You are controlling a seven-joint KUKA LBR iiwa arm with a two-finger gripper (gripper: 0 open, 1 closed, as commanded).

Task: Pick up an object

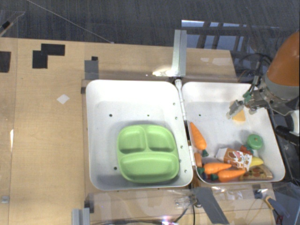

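The gripper [241,105], whose grip I cannot tell, hangs over the right bin [211,97] with a yellow wedge [239,117] just below it.

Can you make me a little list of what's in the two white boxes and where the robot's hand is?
left bin: a green divided plate
right bin: toy carrots, a green round toy, a small printed box, a pale yellow wedge
clutter: most toys heaped in the right bin's near corner
gripper: above the right bin's far right part, next to the yellow wedge
arm: comes in from the right, orange band above the wrist
held: nothing seen between the fingers
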